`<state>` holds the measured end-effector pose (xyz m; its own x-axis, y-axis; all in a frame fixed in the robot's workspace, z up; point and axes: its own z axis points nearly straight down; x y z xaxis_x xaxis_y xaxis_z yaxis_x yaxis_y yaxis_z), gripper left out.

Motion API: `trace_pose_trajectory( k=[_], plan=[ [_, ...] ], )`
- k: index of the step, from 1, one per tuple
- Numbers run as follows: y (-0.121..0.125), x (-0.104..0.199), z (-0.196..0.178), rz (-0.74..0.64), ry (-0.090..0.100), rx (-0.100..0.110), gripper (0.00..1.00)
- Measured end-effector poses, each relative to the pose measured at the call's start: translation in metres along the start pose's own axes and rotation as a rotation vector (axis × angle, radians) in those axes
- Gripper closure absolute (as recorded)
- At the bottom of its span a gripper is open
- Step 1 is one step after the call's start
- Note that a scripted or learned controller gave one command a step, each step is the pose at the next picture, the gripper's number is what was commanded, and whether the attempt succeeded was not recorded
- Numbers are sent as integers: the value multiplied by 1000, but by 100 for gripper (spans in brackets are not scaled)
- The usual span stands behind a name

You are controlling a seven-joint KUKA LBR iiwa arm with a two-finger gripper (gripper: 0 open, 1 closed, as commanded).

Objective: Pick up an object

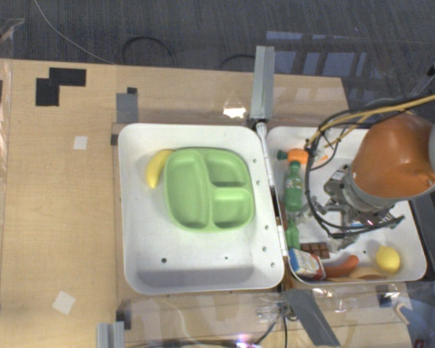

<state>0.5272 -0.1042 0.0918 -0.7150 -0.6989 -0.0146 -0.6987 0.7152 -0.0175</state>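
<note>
**Overhead: two white bins, arm low over the right one**

Broadly, the wooden bench (58, 216) carries two shallow white bins side by side. The left bin (196, 274) is the larger in view and holds a green divided tray (206, 188) lying flat near its middle, with three compartments. A yellow banana (156, 167) lies just beside the tray's left edge, touching it or nearly so.

The grey arm with its orange band (393, 158) reaches in from the right and hangs over the right bin (418, 261). The gripper (355, 210) sits under the wrist amid dark cables; whether it is apart or together cannot be told from this angle.

Inside the right bin, a green bottle (293, 187) with an orange cap lies along the left wall. A red sausage-shaped item (341, 267) lies along the near wall, beside a small packet (308, 264). A yellow lemon (388, 259) rests in the near right corner, apart from the gripper.
</note>
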Motion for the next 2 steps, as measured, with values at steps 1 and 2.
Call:
trace_pose_trajectory(
  k=[1, 2],
  plan=[
    [-78, 42, -27, -30, 9, -6, 0],
    [-74, 49, 2, 38, 6, -7, 0]
  ],
)
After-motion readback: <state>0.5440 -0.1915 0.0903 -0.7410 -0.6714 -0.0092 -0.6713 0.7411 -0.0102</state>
